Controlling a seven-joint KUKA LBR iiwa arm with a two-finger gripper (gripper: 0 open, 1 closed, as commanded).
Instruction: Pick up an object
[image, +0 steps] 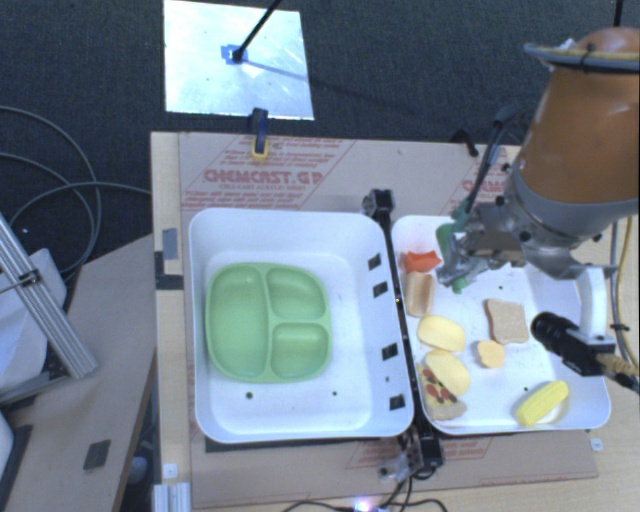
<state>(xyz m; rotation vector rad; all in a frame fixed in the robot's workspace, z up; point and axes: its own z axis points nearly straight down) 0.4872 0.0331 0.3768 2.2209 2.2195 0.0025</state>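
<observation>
**Gripper above the far-left part of the right bin, over the food pieces**

Two shallow white plastic bins are seen side by side on the bench. In the left bin (290, 228) a light green plastic tray with three compartments (267, 322) is laid flat. In the right bin (590, 400) several toy food pieces are spread.

The grey arm with the orange band (580, 110) is reached in from the right, and its two-finger gripper (458, 268) is placed over the far-left part of the right bin. Whether it is open or closed cannot be told, and no object is seen held by it.

Just to the left of the gripper an orange-red piece (420, 261) is lying. A tan bread-like piece (419, 294) is found a little nearer, below it. A toast slice (507, 320) is lying to the near right of the gripper, apart from it. Yellow rounded pieces (441, 333) are grouped nearer still, and a yellow corn cob (542, 402) is placed at the near right corner, well apart from the gripper.
</observation>
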